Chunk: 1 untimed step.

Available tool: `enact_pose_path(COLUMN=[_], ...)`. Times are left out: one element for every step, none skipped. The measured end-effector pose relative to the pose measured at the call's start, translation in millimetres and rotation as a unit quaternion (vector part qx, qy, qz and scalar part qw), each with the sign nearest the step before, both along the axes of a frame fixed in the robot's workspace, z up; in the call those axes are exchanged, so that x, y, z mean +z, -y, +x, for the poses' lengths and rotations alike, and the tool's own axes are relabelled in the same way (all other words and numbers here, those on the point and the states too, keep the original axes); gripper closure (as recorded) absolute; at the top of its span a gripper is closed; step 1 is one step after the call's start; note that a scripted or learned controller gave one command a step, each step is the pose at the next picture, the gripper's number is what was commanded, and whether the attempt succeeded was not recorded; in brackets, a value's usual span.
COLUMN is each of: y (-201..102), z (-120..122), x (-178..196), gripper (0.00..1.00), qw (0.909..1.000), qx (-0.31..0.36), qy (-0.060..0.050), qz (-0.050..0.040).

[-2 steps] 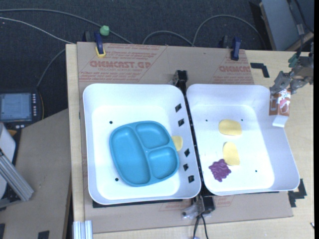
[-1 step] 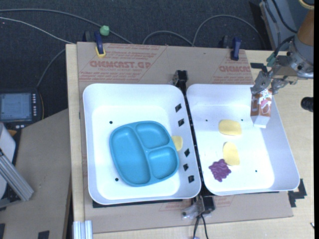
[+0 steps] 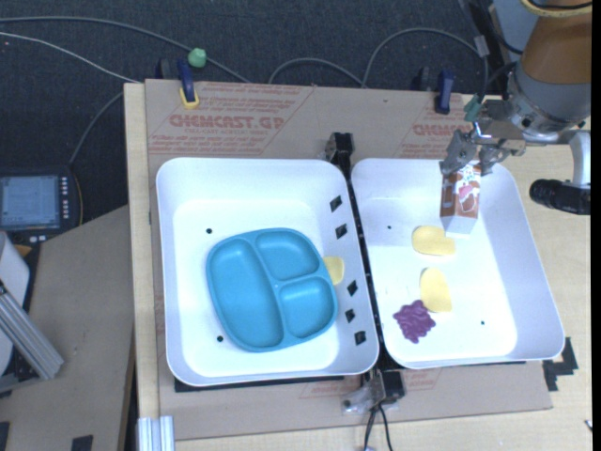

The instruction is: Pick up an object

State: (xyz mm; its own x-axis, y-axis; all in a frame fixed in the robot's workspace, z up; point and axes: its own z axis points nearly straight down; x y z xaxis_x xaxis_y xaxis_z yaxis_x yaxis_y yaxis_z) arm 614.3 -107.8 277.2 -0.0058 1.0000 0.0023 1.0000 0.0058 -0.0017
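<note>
The small carton (image 3: pixel 461 198) is being stood upright near the back of the right bin (image 3: pixel 535 280), & it looks like the thing being gone for. The gripper (image 3: pixel 472 154) is being held right over the carton's top, w/ the metal fingers set narrow at both sides of that top. It looks like the carton is being pinched, but the bottom of the carton seems to be resting on the bin floor, so a lift is not yet being shown.

Step in hand, as a guess: the grab is being made, & the pull up is next. For that, the carton needs to be squeezed tight & raised straight, so it is not tipped or dropped.

Other things are being left alone in the right bin: a yellow piece (image 3: pixel 433 241) just beside the carton, another yellow piece (image 3: pixel 436 290) nearer the front, & a purple bunch of grapes (image 3: pixel 414 319) touching that one. In the left bin (image 3: pixel 183 205), a blue tray (image 3: pixel 270 287) is being kept, w/ a bit of yellow (image 3: pixel 334 270) peeking out at its right edge.
</note>
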Motion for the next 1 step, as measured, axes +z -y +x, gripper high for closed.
enact_pose_path(y=[-49.0], z=[7.9], x=[-1.9], gripper=[1.0], qw=[1.0], qx=[0.0], qy=[0.0], qz=[-0.0001])
